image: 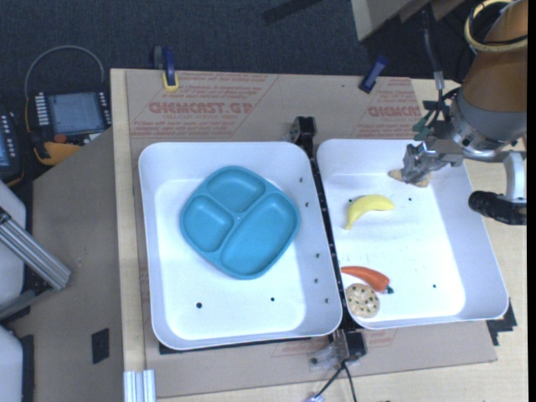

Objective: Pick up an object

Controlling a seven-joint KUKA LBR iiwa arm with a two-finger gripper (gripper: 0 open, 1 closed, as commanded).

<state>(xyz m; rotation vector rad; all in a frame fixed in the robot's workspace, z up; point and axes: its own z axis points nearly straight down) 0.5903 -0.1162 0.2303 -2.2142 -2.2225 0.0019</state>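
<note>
Yellow plastic is seen in the right bin (469,249), where a toy banana (368,208) lies on the white floor, in the upper left part of that bin, curved, with one end pointing down towards the near edge. Nothing is touching it. Lower in the same bin, near the front left corner, a red pepper (367,276) is laid almost flat, and a round speckled cookie (363,300) rests just beside it on the near side; the two appear to touch or nearly touch. Both are well apart from the banana.

Above and to the right of the banana, the gripper (412,172) is lowered over the back part of the right bin. A small tan shape is seen at its tip, but what it is cannot be made out, and whether the gripper is spread or closed cannot be told from this angle. The grey arm with its orange band (496,65) is reached in from the right behind it.

In the left bin (167,174) a blue divided plate (239,221) with three compartments is set near the middle, turned at a slant. Both bins are carried side by side on a brown board (251,99) printed with red lettering on the counter.
</note>
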